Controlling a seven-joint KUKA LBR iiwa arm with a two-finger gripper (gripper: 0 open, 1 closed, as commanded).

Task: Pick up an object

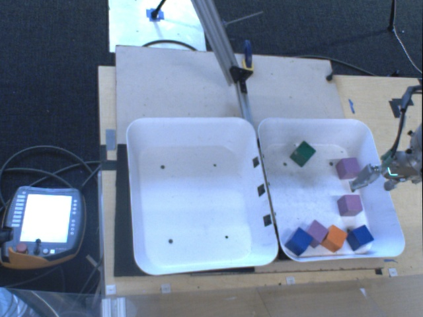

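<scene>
The left bin (198, 190) offers a bare floor. In the right bin (317, 134), open floor lies centre-left; a green cube (303, 153) sits upper centre, purple cubes (347, 168) crowd the right wall, and a cube cluster (328, 236) blocks the lower edge.

seven blocks (349, 205) lie in the right bin (317, 129); left bin (192, 127) beside it

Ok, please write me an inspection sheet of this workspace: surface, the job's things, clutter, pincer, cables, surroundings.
Surface: wooden bench bearing left bin and right bin, side by side.
Job's things: all in the right bin: green block, three purple blocks, orange block, two blue blocks.
Clutter: nothing seen.
Pincer: pincer at the right bin's right rim, near the upper purple block; open or shut cannot be told.
Cables: black cables on the floor by the pendant.
Surroundings: teach pendant at left, dark carpet, metal pole.
</scene>
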